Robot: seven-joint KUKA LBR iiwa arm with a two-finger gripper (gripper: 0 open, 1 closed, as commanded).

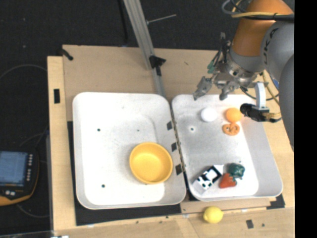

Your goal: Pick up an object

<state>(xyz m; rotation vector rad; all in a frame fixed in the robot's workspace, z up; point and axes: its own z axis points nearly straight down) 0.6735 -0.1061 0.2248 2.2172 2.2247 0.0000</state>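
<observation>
Bench with two white bins (pixel 257 148): gripper (pixel 212 90), fingers spread and empty, hovers over right bin's far edge; black-and-white block (pixel 208 177) lies diagonally near its front edge.

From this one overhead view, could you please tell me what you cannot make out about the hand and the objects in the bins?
- Hand: small and dark above the right bin's far edge; its grip state is unclear.
- Arm: cut off by the picture's top and right.
- Black-and-white block: its pattern is too small to read.
- Green and red pieces: touching, their shapes too blurred to identify.
- Orange piece under the orange ball: its form is unclear.
</observation>
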